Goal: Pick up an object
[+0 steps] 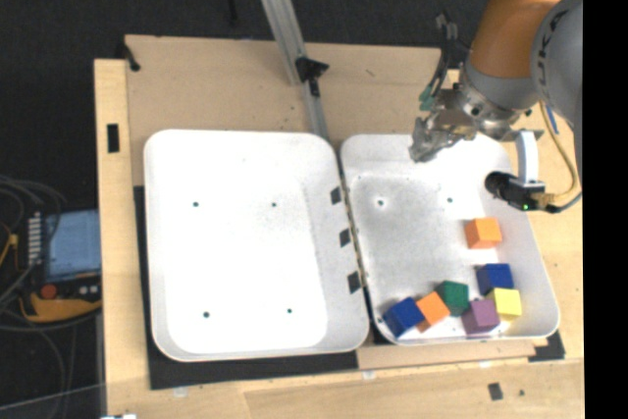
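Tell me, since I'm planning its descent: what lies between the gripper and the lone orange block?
Bare speckled floor of the right bin is all the camera view shows between the gripper and the orange block.

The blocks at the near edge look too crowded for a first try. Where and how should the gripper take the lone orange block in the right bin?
Come straight down on the lone orange block and close on its two side faces. It lies flat on the right bin floor, apart from the other blocks, so the fingers probably have room on every side.
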Tool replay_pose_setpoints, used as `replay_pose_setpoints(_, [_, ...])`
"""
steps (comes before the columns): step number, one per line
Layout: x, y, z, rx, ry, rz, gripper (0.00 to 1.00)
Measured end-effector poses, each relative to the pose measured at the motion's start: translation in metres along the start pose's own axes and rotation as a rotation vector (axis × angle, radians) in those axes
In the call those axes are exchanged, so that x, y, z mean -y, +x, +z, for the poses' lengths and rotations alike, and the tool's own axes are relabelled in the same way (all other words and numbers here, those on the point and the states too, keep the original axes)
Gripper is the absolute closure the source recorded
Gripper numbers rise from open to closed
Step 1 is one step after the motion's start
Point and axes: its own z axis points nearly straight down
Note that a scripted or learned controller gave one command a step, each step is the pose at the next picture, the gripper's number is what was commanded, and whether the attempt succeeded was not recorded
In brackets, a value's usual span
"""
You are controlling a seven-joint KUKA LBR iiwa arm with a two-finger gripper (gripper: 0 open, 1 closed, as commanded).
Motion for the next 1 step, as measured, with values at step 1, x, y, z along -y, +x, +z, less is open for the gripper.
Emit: replay_pose_setpoints(1, [0.0019, 0.0471, -0.0006, -0.001, 0.005, -0.008, 1.0])
